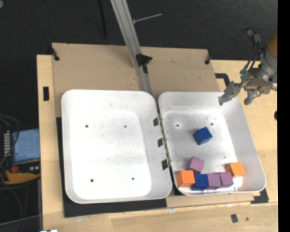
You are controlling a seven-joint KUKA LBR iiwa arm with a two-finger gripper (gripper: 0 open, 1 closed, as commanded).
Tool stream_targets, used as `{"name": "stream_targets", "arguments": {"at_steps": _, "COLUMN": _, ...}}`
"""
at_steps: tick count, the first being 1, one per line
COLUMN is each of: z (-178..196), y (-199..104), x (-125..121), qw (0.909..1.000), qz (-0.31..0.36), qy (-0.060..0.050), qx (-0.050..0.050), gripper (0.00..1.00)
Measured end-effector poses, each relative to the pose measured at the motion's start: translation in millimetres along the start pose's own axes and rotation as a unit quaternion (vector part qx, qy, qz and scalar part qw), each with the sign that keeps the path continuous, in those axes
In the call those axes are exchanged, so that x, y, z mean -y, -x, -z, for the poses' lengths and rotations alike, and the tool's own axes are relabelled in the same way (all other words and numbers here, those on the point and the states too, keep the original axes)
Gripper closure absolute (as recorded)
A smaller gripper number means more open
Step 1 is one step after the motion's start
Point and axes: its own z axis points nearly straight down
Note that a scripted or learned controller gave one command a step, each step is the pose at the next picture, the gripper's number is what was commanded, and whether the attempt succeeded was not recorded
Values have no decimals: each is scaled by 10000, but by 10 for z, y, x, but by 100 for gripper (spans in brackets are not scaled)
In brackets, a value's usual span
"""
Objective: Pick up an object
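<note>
So the gripper [239, 94] is hanging over the far right corner of the right bin [246, 129], fingers spread apart and holding nothing. The lone blue cube [202, 135] is sitting out in the middle of that bin, well apart from the rest, while the orange cubes [186, 177] and purple cubes [214, 180] are bunching up along the near edge. I'd be going for the blue one: centring over it, squaring the fingers to its flat sides, then dropping straight down.
</note>
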Motion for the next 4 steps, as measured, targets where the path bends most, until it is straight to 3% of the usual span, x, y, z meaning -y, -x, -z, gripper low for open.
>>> {"name": "stream_targets", "arguments": {"at_steps": 1, "z": 1, "y": 5, "x": 2, "qw": 10000, "qz": 3, "qy": -3, "qx": 7, "gripper": 0}}
{"name": "stream_targets", "arguments": {"at_steps": 3, "z": -995, "y": -15, "x": 77, "qw": 10000, "qz": -30, "qy": -21, "qx": 4, "gripper": 0}}
{"name": "stream_targets", "arguments": {"at_steps": 4, "z": -1559, "y": -55, "x": 98, "qw": 10000, "qz": -35, "qy": 23, "qx": 4, "gripper": 0}}
